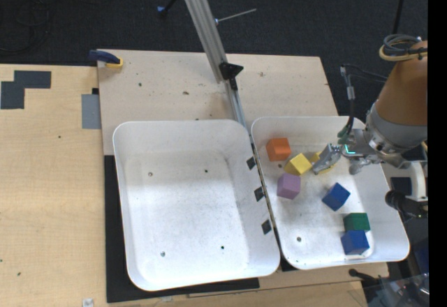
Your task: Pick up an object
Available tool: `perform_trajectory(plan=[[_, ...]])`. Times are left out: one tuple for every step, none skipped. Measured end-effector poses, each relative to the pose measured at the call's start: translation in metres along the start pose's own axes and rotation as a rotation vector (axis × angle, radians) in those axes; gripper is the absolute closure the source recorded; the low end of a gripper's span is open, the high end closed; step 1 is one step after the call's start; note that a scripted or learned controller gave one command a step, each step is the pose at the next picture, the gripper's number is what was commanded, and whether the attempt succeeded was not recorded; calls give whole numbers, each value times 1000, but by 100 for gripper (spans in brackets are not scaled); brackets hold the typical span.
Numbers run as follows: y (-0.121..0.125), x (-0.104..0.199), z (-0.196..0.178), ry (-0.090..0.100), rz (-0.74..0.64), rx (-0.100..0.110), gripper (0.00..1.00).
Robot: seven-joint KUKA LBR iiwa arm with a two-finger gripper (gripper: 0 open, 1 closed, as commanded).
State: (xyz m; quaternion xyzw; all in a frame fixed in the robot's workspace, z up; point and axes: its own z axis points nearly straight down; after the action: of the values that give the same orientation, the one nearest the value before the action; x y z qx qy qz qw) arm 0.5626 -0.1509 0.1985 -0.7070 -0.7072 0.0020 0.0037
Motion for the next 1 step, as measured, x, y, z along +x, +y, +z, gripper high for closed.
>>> perform_trajectory(plan=[[1, -1, -2, -1, 2, -5, 0]])
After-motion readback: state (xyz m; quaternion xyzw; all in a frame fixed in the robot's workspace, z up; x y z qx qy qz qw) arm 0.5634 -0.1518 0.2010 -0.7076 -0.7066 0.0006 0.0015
